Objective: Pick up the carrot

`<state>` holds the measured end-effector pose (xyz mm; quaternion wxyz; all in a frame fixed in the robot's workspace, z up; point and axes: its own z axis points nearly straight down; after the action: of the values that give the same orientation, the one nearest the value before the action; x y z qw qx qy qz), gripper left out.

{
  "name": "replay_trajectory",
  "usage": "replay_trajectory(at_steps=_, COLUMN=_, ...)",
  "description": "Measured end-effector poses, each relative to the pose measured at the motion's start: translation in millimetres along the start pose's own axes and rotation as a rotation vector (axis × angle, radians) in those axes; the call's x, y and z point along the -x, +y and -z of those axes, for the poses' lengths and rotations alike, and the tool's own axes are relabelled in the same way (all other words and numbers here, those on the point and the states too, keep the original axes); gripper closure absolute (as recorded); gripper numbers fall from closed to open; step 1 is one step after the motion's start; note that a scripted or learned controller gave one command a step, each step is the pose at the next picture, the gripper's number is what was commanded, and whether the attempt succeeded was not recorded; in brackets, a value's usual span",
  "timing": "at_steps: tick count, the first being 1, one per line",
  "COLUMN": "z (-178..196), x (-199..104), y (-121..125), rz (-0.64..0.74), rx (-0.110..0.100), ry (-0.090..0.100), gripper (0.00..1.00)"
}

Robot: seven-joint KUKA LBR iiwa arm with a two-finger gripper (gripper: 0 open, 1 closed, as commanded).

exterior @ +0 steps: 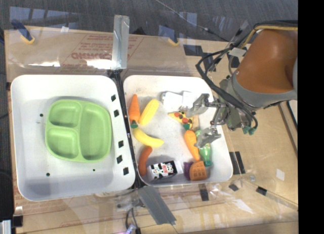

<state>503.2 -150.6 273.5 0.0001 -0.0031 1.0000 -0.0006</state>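
Carrot lies in the right bin, near that bin's right wall and toward its front right corner. It is a short orange taper, thick at the lower end and narrowing toward the upper end, set at a slant so its thin tip points up and toward the bin's middle. A green piece, perhaps its leafy top, sits just beside its lower end. The gripper hangs over the right side of the same bin, just above and to the right of the carrot; its fingers stand apart with nothing between them, one finger toward the bin's back and the other close beside the carrot's upper end. A second orange carrot-like piece rests along the bin's left wall, with a yellow corn cob beside it and a banana below that. A cow-patterned carton lies at the front wall. The left bin holds a green divided plate.
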Motion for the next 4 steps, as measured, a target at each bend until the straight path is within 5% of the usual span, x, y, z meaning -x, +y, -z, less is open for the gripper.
replay_trajectory(at_steps=1, z=-157.3, x=20.2, y=-41.3, rz=-0.122, rx=0.004, ry=0.011, gripper=0.0)
replay_trajectory(at_steps=2, z=-179.2, x=25.3, y=-58.9, rz=-0.051, rx=0.0, ry=-0.003, gripper=0.0)
replay_trajectory(at_steps=3, z=-167.8, x=27.7, y=-56.6, rz=-0.041, rx=-0.001, ry=-0.007, gripper=1.0)
replay_trajectory(at_steps=4, z=-36.1, x=23.0, y=-7.6, rz=0.304, rx=-0.002, ry=-0.008, gripper=1.0)
